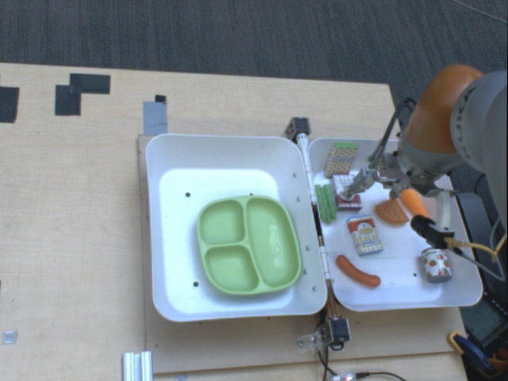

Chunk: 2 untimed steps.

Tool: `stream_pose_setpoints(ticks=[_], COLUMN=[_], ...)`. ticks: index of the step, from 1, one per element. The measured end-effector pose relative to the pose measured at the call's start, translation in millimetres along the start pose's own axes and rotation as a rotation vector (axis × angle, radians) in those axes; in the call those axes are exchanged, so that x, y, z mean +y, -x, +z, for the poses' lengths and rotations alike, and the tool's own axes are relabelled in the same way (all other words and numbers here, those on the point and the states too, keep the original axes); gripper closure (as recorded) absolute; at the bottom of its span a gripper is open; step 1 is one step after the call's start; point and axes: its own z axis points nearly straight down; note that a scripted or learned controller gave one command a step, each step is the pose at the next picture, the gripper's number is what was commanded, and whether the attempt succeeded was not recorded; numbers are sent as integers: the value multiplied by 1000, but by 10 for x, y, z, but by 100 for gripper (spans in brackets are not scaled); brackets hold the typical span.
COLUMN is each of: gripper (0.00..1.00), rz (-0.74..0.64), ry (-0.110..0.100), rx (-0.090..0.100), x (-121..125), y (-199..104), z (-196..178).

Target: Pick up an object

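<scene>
**Ana:** Several small things crowd the right bin (468, 296), and the gripper (361, 182) sits low over its upper-left part, near the divider. Why there, do you think?

**Ben:** Probably because that corner is the densest. Just beside the gripper lies a small dark-red packet (348, 202), with a speckled card (341, 159) above it and a green strip (325, 202) along the bin wall. A program picking any object would likely aim where a close has the best odds of catching something.

**Ana:** Has it caught anything?

**Ben:** I can't tell. The gripper is small and dark against the clutter, so whether it is spread or closed is unclear, and nothing is plainly in its grasp.

**Ana:** And farther out?

**Ben:** An orange piece (394, 210) and a brighter orange one (413, 202) rest close under the arm's wrist. Below the gripper sits a little carton (365, 236), then a red sausage (357, 270), and a small can (435, 264) by the right wall. All lie flat on the bin floor, apart enough to be taken singly.

**Ana:** The left bin (171, 165)?

**Ben:** It holds a green divided plate (274, 244), probably too wide to pick easily. Both bins rest on the desk (71, 236).
</scene>
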Motion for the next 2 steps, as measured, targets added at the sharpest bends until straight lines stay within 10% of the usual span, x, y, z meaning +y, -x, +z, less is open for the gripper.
stream_pose_setpoints(ticks=[1, 2], gripper=[0, 100], rz=[2, 1], ry=[-6, -1], rx=[2, 1], x=[-989, -966], y=[-341, -344], z=[127, 13])
